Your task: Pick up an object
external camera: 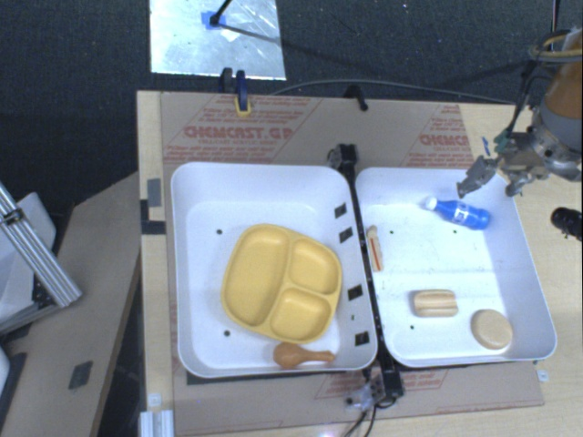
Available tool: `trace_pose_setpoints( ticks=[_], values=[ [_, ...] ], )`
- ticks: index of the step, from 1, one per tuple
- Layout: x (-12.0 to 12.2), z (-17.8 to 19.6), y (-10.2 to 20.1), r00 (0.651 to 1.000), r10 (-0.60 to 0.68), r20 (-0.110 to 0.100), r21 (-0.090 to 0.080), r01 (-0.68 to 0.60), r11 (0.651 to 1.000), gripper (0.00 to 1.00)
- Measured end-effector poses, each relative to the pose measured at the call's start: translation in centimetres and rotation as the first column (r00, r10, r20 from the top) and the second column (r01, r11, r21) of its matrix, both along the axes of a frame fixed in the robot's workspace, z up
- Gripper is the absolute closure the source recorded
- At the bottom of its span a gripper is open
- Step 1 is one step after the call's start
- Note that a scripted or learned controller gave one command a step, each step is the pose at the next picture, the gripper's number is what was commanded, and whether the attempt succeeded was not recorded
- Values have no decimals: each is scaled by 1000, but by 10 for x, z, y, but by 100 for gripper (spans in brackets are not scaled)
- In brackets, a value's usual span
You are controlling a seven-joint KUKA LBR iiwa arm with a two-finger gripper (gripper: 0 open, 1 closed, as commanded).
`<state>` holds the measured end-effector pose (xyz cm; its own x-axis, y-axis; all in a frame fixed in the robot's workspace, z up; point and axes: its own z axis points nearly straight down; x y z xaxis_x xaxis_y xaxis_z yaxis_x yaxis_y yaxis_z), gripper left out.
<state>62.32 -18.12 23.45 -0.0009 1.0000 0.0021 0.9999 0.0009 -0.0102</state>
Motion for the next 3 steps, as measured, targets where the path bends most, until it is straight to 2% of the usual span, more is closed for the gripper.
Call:
trace_pose_setpoints(
  ticks=[1, 3],
  values=[
    [3, 7, 0, 1000, 3, 12, -3, -3, 1000, 0],
    [1, -112, 7, 1000, 1, 8, -2, -1, 1000, 0]
  ],
)
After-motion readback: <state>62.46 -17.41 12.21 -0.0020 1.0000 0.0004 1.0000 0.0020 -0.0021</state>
